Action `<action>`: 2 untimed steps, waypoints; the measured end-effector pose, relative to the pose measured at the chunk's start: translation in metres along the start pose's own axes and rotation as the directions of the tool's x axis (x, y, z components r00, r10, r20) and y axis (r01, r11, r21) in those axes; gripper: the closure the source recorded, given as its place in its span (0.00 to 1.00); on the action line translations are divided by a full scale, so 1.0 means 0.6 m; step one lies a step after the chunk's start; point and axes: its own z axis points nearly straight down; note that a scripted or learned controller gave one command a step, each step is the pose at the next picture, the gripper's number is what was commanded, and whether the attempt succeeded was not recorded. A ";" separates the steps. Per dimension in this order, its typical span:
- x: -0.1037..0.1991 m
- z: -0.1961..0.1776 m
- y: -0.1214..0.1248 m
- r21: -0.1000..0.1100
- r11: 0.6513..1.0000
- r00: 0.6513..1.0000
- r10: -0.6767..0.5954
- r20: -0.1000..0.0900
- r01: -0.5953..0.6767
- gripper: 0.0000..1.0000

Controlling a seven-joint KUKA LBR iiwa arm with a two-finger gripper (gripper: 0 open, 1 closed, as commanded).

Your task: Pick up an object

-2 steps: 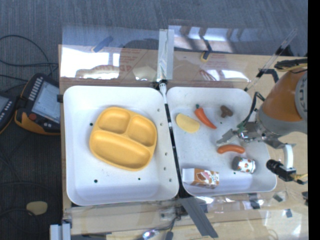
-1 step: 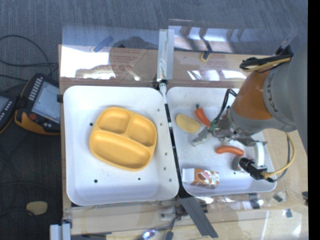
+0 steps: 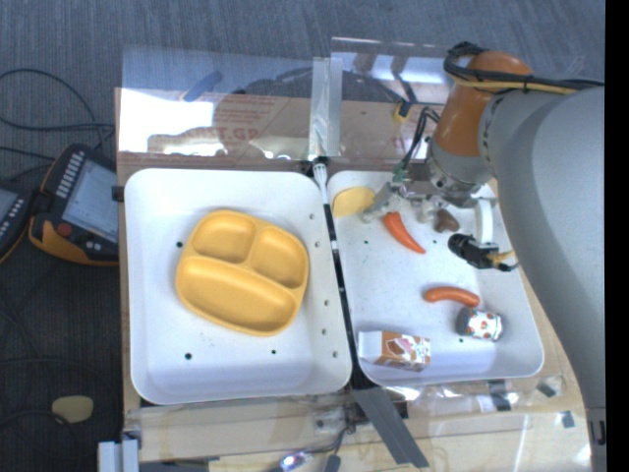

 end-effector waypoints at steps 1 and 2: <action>-0.002 -0.019 0.001 -0.001 1.000 1.000 -0.002 0.007 0.002 1.00; 0.095 -0.160 -0.002 0.008 1.000 1.000 0.001 -0.003 -0.001 1.00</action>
